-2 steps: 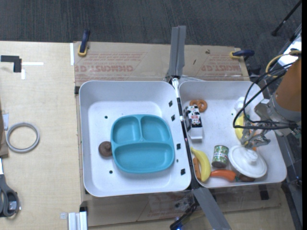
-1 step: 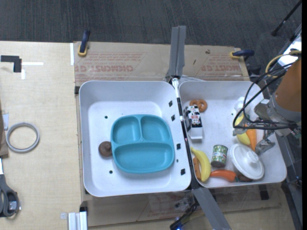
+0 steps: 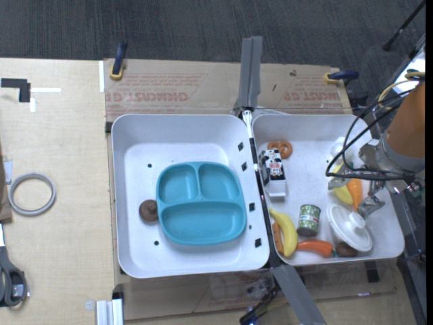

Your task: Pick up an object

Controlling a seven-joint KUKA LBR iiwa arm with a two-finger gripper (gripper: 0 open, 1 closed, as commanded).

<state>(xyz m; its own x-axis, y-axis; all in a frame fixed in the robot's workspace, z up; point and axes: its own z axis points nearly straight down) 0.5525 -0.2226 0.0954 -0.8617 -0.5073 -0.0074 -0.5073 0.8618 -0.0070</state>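
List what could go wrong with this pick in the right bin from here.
1. The gripper sits among crowded things: a yellow piece, an orange piece and a white lid. It may nudge one or catch two.
2. The white lid looks flat and smooth, so it might slip from a pinch.
3. Black cables loop close above the right bin and could snag.

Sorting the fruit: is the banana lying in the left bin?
No, the banana lies in the right bin, beside the green can.
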